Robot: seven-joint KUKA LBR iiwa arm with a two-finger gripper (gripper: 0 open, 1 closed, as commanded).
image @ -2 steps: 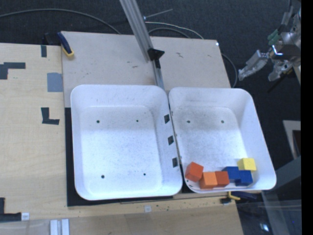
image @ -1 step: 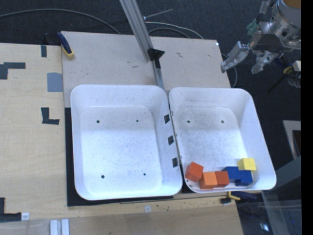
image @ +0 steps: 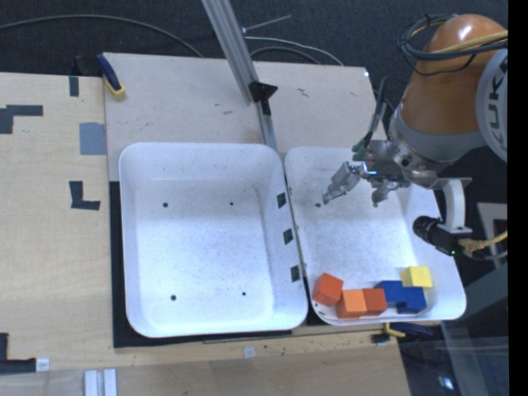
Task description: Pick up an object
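The claw hovers over the right bin, fingers seemingly apart, holding nothing. Orange, blue and yellow blocks cluster at the bin's near edge.

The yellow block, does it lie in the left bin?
No, the yellow block lies in the right bin, at its near edge beside the blue block.

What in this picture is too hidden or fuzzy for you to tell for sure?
- Gripper, camera view: small and blurred, so whether it is open or shut cannot be told.
- Blue block: partly covered by the yellow block on it; one piece or two is unclear.
- Orange blocks: pressed together at the right bin's near rim, so the count is uncertain.
- Arm: cut off by the right edge.
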